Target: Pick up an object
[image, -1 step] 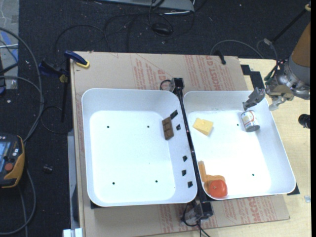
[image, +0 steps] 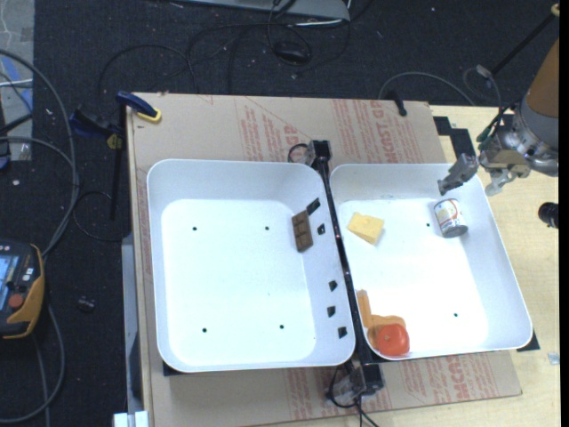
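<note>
On the bench [image: 222, 123], a brown board printed with red lettering too mirrored and broken to read, two white bins sit side by side. The can [image: 449, 218] in the right bin [image: 444, 283] serves as landmark: a small silver tin with a white label marked in red, its wording too small to make out. It lies tilted near the bin's far right corner.

Left of the can, well apart from it, rests a yellow block [image: 365, 228]. Toward the near edge from the can, in the bin's near left corner, a red ball [image: 390, 337] touches an orange piece [image: 378, 318]. Farther left of the can, past the divide between the bins, a brown bar [image: 302, 232] lies against the right wall of the left bin [image: 231, 274]; small black clips run along that divide.

Beyond the bench, far left of the can, sit a blue and yellow clamp [image: 133, 109], loose cables and a handheld pendant [image: 18, 287].

The arm [image: 547, 96] comes in above and right of the can, wrist bent down. The gripper [image: 476, 176] hangs just above and right of the can, over the bin's far right rim, its two fingers spread apart with nothing between them.
</note>
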Controlling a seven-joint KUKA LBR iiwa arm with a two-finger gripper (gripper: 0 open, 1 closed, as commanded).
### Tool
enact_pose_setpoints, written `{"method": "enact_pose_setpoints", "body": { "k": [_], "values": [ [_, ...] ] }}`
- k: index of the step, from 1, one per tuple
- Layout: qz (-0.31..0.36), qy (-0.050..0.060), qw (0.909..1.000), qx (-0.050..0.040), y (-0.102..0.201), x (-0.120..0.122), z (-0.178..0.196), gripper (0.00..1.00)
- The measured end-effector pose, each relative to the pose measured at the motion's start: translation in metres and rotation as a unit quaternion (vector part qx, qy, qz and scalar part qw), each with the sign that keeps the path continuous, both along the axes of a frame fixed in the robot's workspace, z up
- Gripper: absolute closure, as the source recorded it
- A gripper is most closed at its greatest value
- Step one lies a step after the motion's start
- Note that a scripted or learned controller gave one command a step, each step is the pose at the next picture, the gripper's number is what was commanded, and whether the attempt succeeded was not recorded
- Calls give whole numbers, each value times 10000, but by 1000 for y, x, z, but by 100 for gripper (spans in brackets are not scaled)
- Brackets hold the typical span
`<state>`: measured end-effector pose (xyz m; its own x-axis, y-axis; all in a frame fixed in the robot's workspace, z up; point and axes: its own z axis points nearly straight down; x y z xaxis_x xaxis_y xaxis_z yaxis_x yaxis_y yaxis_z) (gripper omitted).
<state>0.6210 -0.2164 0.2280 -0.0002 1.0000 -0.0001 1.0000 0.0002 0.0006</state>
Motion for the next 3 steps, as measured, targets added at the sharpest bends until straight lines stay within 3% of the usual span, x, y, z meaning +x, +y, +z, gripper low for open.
{"method": "enact_pose_setpoints", "body": {
  "k": [2, 3],
  "values": [
    [3, 21, 10000, 6, 14, 6, -95, 0],
    [24, -29, 10000, 12, 17, 9, -112, 0]
  ]
}}
